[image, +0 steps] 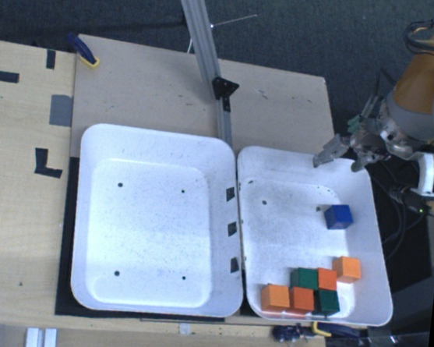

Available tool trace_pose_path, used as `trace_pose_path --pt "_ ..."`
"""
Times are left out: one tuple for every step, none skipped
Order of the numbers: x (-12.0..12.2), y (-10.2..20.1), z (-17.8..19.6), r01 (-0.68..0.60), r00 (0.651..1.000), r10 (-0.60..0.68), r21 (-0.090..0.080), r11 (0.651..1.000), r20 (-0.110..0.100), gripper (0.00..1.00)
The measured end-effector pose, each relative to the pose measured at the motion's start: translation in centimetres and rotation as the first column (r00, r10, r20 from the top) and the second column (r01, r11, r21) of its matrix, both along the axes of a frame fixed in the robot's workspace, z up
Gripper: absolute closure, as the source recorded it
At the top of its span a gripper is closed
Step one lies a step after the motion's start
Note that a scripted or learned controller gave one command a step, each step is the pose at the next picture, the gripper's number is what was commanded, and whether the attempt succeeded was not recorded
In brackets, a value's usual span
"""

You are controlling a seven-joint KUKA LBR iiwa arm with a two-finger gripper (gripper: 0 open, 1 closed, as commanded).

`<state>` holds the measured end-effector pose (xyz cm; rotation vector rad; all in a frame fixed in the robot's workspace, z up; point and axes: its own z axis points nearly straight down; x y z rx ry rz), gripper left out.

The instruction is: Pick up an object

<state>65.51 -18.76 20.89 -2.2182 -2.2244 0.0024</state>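
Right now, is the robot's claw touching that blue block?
Apart. The camera view shows the gripper at the bin's far rim, with bare white floor between it and the blue block.

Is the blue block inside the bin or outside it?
Inside. The blue block sits on the floor of the right bin, apart from the other blocks.

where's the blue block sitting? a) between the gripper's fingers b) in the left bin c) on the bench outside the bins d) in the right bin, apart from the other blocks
d: the blue block lies in the right bin, apart from the orange and green blocks clustered at its near end.
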Motion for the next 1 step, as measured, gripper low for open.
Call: trace_pose_path --pt "-0.01 -0.02 0.01 0.000 1.000 0.000 -0.001 1.000 -0.001 0.00"
